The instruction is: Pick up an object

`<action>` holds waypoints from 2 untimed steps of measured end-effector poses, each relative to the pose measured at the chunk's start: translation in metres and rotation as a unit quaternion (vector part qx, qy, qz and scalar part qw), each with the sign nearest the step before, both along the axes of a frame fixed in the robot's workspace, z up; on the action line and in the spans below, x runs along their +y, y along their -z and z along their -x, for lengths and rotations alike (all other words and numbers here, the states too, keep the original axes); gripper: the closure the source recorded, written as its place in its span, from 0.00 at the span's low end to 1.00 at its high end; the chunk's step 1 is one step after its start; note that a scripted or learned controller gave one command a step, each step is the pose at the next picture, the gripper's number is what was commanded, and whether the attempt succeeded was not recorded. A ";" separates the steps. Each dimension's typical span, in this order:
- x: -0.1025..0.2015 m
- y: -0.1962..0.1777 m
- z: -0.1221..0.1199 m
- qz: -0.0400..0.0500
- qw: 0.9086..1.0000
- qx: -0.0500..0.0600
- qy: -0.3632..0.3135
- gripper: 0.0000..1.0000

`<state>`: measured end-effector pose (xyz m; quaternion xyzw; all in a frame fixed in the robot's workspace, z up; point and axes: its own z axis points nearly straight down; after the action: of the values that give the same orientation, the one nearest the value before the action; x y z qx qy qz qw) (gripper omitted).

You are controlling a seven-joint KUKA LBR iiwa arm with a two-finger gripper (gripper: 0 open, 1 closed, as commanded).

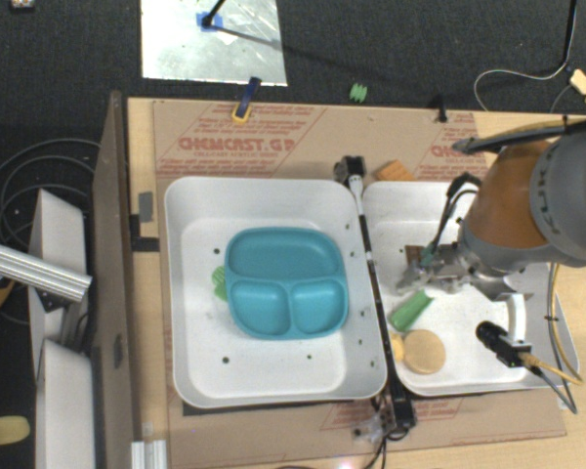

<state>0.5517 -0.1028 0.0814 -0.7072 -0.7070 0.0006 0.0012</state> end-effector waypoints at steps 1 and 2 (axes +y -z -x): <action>-0.025 -0.004 -0.048 0.001 1.000 -0.005 -0.002 0.00; -0.024 -0.014 -0.046 0.001 1.000 -0.004 -0.002 1.00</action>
<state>0.5982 -0.1267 0.0957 -0.7056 -0.7086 -0.0016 -0.0019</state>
